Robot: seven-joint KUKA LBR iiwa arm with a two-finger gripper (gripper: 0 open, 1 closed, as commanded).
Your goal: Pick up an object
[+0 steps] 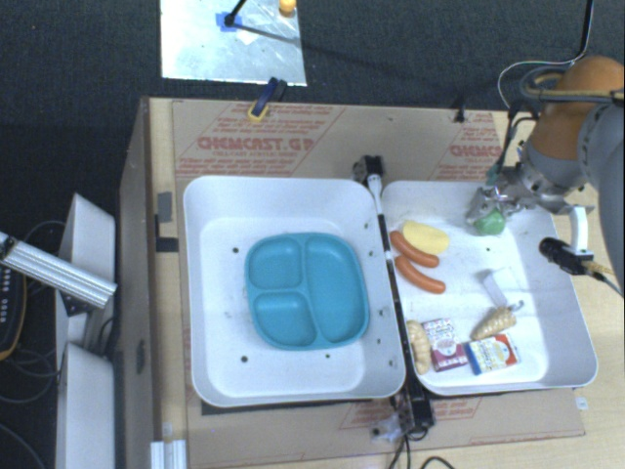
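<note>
Camera view, looking down at a slant on a table (322,130) covered in printed brown board. Two shallow white bins sit side by side in the middle of the frame. The left bin (210,252) holds a teal plastic plate (306,289) with three compartments, smooth and glossy.

The right bin (571,335) holds small toy foods. Near its upper edge lies a green object (489,224), rounded and probably light plastic. Left of it is a yellow lump (426,236), potato-shaped, touching two orange-red sausages (418,263) that lie slanted side by side. Lower in the bin are a tan ridged cone (493,321), a small knobbly beige piece (418,341), and flat printed packets (474,354).

At the upper right of the frame the grey arm with its orange band reaches down, and the gripper (493,205) sits right over the green object, touching or nearly so. How wide the jaws stand, and whether they hold anything, I cannot tell.

The green object looks stiff, smooth and likely slippery; a grip across its widest middle seems safest.
</note>
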